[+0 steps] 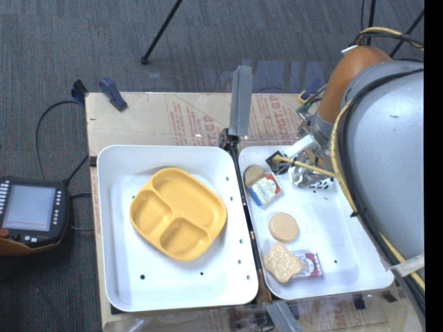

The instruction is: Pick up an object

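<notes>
1. Where the grey arm point(387, 151) reaches in from the right, its hand point(299, 163) sits low over the far edge of the right bin point(346, 254); I cannot tell how the hand is set, nor whether it has anything
2. A crumpled silvery object point(309, 178) lies in the right bin just beside the hand, near the far edge
3. A small blue and white packet point(265, 189) lies near the right bin's far left corner, with a tan rounded piece point(253, 174) touching its far side
4. A round tan disc point(284, 227) rests near the middle of the right bin
5. A toast-like slice point(282, 262) lies at the near left corner of the right bin, overlapping a red and white packet point(309, 264)
6. The left bin point(114, 254) holds a yellow divided plate point(178, 213), lying flat around its middle
7. Both bins sit side by side on the counter point(159, 120), whose bare far edge shows beyond them
</notes>
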Controlling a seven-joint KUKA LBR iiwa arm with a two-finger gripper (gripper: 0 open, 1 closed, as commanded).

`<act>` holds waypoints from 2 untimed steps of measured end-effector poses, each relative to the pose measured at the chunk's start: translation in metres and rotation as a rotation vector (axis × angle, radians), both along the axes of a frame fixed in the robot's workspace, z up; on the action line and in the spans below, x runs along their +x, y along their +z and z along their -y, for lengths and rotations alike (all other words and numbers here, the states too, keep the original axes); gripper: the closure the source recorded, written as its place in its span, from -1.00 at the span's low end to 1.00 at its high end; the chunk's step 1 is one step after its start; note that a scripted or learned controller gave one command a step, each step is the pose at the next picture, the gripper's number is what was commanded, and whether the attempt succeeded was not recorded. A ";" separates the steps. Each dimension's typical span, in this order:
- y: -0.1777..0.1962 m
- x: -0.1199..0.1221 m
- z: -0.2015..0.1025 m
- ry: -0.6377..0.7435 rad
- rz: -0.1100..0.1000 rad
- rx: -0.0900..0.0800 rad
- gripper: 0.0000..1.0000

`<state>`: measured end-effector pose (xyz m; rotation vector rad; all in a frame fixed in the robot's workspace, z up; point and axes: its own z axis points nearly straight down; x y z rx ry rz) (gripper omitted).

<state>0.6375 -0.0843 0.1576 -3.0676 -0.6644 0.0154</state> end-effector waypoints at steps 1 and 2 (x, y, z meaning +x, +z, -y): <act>-0.074 -0.009 -0.005 0.085 0.001 0.002 1.00; 0.048 -0.028 -0.071 -0.098 0.012 0.001 1.00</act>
